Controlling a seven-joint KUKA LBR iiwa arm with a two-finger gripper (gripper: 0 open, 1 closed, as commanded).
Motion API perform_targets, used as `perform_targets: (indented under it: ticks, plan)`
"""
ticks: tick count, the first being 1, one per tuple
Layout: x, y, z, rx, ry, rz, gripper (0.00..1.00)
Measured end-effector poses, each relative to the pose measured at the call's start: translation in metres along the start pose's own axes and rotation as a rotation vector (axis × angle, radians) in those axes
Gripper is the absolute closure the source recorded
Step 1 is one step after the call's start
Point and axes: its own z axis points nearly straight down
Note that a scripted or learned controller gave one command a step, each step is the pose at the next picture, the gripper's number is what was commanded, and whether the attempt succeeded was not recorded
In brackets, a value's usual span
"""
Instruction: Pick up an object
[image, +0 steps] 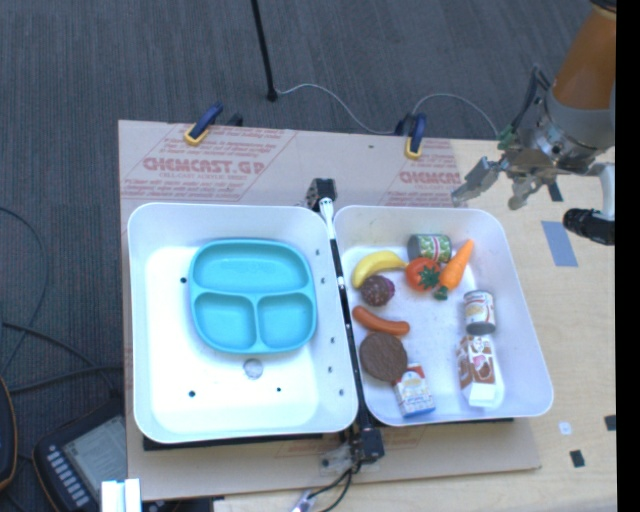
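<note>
My gripper (497, 187) hangs open above the bench, just beyond the far right corner of the right bin (520, 290), with nothing between its fingers. In that bin lie a yellow banana (375, 265), a green can (429, 246), a carrot (457, 263), a red pepper (424, 275), a dark round berry (377, 290), a sausage (381, 321), a brown patty (383, 356), a small carton (413, 391), a tin (479, 310) and a brown and white bottle (479, 369).
The left bin (150, 340) holds a blue divided plate (254, 296). Two clamps (204, 123) (415, 136) hold the board at the back. A black bracket (321, 190) sits between the bins. A cable (340, 100) runs behind.
</note>
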Motion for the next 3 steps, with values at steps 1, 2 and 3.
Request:
perform_targets:
  ticks: [1,2,3]
  plan:
    - [-0.018,-0.043,0.143,-0.008,-0.002,0.001,0.0]
    - [0.007,-0.067,0.164,-0.001,-0.001,0.001,0.0]
    - [0.007,-0.067,0.155,0.0,0.0,0.0,1.0]
